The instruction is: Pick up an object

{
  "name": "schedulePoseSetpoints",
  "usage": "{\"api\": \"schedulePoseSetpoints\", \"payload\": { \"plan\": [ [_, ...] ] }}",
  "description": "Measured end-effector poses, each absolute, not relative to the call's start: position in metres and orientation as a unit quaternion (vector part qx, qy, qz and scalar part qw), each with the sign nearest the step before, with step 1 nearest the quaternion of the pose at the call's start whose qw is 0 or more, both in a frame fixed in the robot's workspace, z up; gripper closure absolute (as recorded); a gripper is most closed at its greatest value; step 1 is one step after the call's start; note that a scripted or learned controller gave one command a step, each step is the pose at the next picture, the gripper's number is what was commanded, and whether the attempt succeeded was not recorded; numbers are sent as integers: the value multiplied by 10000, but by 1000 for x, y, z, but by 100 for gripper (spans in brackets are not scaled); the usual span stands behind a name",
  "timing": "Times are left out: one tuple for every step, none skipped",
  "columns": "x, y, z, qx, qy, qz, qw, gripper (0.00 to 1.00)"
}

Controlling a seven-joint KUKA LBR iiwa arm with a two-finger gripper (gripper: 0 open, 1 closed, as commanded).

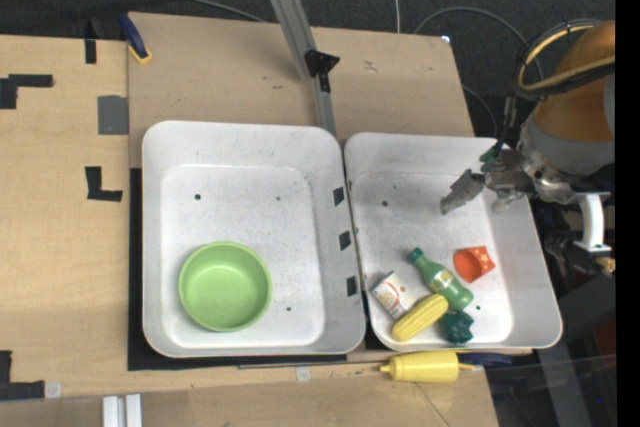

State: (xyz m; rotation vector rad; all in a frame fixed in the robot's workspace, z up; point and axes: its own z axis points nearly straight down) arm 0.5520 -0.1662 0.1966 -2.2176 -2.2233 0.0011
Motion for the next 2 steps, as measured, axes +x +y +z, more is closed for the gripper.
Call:
{"api": "schedulePoseSetpoints", "payload": {
  "plan": [
    [552, -166, 197, -7064, -7078, 3, 7, 0],
    [561, -167, 144, -7066, -7077, 21, 20, 0]
  ]
}}
